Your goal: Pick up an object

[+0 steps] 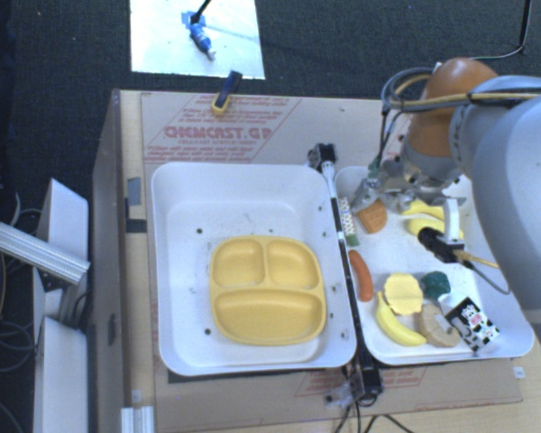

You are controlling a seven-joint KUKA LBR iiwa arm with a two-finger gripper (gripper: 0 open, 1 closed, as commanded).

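Brown bench board point(252, 120), dark carpet point(63, 52), white paper sheet point(162, 25), fingers point(379, 195) state unclear

Left bin point(185, 269): white. Divided tray point(268, 290) within it: pale yellow, plain.

Right bin point(514, 332): white. Its contents:
- wedge point(372, 216), orange;
- sausage point(362, 275), red-orange;
- banana point(396, 324), yellow;
- round slice point(402, 293), yellow;
- broccoli piece point(435, 283), dark green;
- flat piece point(435, 326), tan;
- small carton point(470, 322), white with black cow patches;
- curved piece point(421, 209) by the far wall, yellow.

Tabletop point(252, 129): brown cardboard printed with red lettering.

Arm point(514, 179): grey, with an orange band point(455, 84) above the wrist.

Floor point(63, 70): dark carpet. White sheet point(162, 25) on the floor: bears a small blue object point(199, 36).
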